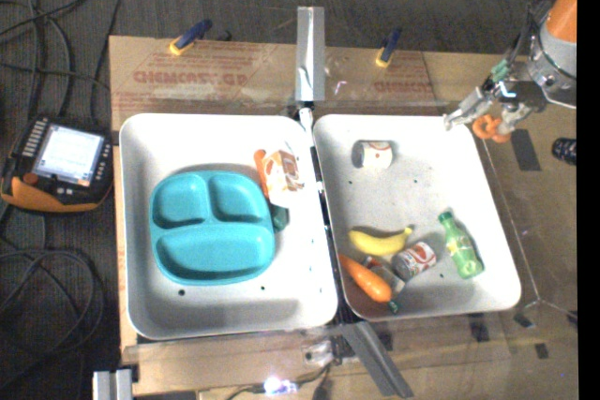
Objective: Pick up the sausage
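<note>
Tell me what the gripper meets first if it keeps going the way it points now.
Probably the top right rim of the right white bin. The two-finger gripper points left and down just beside it; depth is unclear from this view.

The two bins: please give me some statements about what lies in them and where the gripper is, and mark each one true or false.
1. The blue divided plate lies in the left bin. True.
2. The banana lies in the left bin. False: it lies in the right bin, above the carrot.
3. The gripper is over the top right corner of the right bin. True.
4. The green bottle stands beside the blue divided plate. False: it lies in the right bin, to the right of the can.
5. A small white cup lies near the top of the right bin. True.
</note>
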Tool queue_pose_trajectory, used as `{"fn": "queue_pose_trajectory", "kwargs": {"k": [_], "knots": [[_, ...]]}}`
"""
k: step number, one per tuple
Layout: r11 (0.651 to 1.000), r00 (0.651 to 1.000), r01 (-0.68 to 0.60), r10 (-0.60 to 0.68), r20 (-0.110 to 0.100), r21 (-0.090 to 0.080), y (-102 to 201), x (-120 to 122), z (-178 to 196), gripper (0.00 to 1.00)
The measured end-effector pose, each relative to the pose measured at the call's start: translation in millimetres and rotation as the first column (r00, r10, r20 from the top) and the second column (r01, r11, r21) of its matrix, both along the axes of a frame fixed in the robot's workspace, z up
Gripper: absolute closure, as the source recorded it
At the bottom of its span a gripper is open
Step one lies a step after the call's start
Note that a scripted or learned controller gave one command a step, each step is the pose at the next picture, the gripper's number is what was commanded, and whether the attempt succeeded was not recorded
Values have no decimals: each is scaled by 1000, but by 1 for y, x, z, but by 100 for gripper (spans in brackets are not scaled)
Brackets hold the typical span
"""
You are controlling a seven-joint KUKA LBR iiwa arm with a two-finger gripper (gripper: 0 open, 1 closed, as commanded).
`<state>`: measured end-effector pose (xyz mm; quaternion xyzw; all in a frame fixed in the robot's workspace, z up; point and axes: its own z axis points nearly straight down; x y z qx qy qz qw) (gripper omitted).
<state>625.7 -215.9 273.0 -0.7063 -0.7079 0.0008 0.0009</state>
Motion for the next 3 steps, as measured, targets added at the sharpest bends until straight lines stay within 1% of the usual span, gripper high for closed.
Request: {"fn": "queue_pose_trajectory", "kwargs": {"k": [1,2,3], "knots": [[977,977,-213,213,0,2,55,-58,-103,0],[969,969,246,-246,0,-1,126,-43,-67,0],[954,954,299,-299,-1,-5,81,-39,-92,0]]}}
